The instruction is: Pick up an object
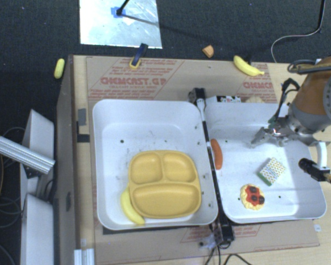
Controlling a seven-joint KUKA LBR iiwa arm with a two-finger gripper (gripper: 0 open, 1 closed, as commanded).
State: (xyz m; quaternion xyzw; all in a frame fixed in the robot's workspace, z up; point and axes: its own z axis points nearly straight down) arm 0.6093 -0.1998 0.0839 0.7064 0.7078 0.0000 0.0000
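Here the claw (pixel 267 135) hangs low over the upper part of the right bin (pixel 231 206), reaching in from the right on the grey arm (pixel 314 106) with its orange band. Its two metal fingers look spread apart, one pointing left toward the bin's middle, and nothing sits between them, so I judge it open and empty.

Nearest to it, just below and to the right, lies a small patterned block (pixel 272 171), white with green and yellow specks. It is near the claw but apart from it. Further down, close to the bin's front wall, lies a round yellow toy with red and dark spots (pixel 252 197). Along the left wall of this same bin, beside the divider, rests an orange carrot-like stick (pixel 217 153).

The left bin (pixel 113 123) holds a yellow divided plate (pixel 164 184) with a banana (pixel 130 208) tucked against its lower left edge.

On the brown worktop (pixel 176 76) behind the bins lie another banana (pixel 246 65), a small orange piece (pixel 208 51) and a yellow-and-blue clip (pixel 137 56); a small yellow piece (pixel 59 68) sits off its left edge.

As for progress, nothing has been lifted: every candidate rests on a bin floor. The whole pick is left to do, meaning settling over one thing, closing and raising it. The patterned block seems the likeliest target, being closest.
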